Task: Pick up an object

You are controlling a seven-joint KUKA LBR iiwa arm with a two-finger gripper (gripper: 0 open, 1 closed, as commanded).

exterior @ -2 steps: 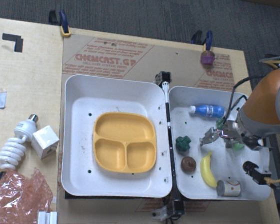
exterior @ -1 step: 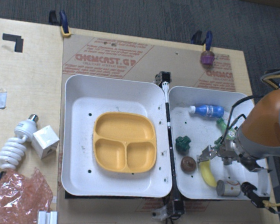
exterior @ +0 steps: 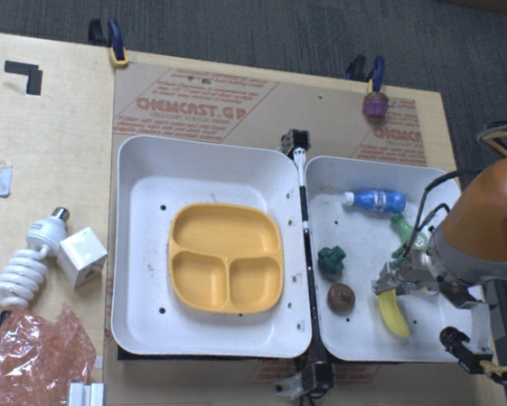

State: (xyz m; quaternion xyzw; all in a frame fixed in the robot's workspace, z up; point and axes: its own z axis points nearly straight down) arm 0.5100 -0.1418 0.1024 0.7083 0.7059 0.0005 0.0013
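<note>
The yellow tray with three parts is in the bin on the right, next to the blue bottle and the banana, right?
Not quite. In the camera view, the yellow tray with three parts sits in the left bin, by itself. The blue bottle and the banana lie in the right bin, where the gripper is.

Both white bins [exterior: 131, 320] look like smooth glossy plastic; the yellow divided tray [exterior: 226, 258] is matt plastic; the tabletop [exterior: 41, 155] is pale, unfinished wood.
</note>
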